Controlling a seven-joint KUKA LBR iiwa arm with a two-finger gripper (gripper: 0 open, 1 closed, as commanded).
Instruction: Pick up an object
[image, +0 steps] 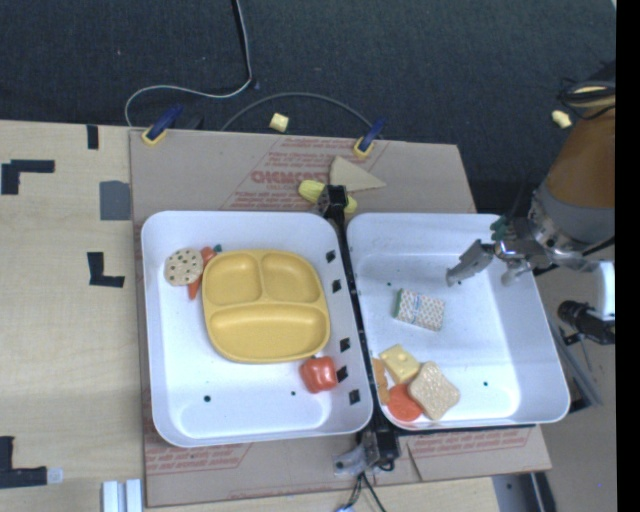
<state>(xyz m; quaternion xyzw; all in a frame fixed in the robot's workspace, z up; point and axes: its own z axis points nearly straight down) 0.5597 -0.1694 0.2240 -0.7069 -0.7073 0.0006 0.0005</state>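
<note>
My gripper (484, 272) hangs over the upper right part of the right bin (500, 340), open, with nothing between its fingers. One finger (466, 265) slants toward the bin's middle. A green-and-white patterned pad (418, 309) lies just left of and below the gripper, apart from it. At the bin's front left corner a yellow block (398, 362), a tan cracker-like piece (433, 390) and a red-orange piece (403, 405) sit bunched together.
The left bin (175, 390) holds a yellow divided plate (266, 304), a speckled cookie (182, 267) with a small orange piece (207, 256) beside it, and a red piece (320, 374). A black clip strip (345, 300) joins the two bins. Cardboard lies under both.
</note>
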